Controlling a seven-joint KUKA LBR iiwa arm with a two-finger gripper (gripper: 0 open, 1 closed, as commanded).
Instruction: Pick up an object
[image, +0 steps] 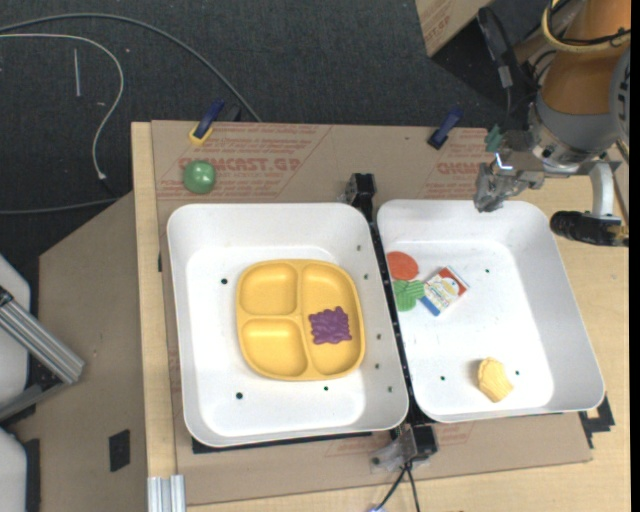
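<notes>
Your surface (300, 150) is a cardboard-covered board on dark carpet, carrying two shallow white bins side by side, with a green ball (200, 177) sitting loose on the cardboard beyond the left bin (200, 240). That left bin holds a yellow divided plate (270, 320), and a purple bunch of toy grapes (330, 325) lies in the plate's right-hand compartment. The right bin (530, 250) holds your likeliest targets: a small carton (443, 290) printed in white, blue and red, lying tilted near the bin's left wall; just beside it, a red disc-like piece (402, 265) and a green piece (407, 293), both too small for you to identify; and a yellow lump (493, 379) well apart from these, near the front edge. The hand (490, 192) hangs over the far rim of the right bin, away from every object and holding nothing; you cannot tell from this angle whether it stands wide or narrow. Judge the carton as light and fairly stiff, with flat faces that suit a pinch across its short width, though it may skate on the smooth bin floor. The yellow lump looks light and possibly soft; take it across its middle, where nothing crowds it.
</notes>
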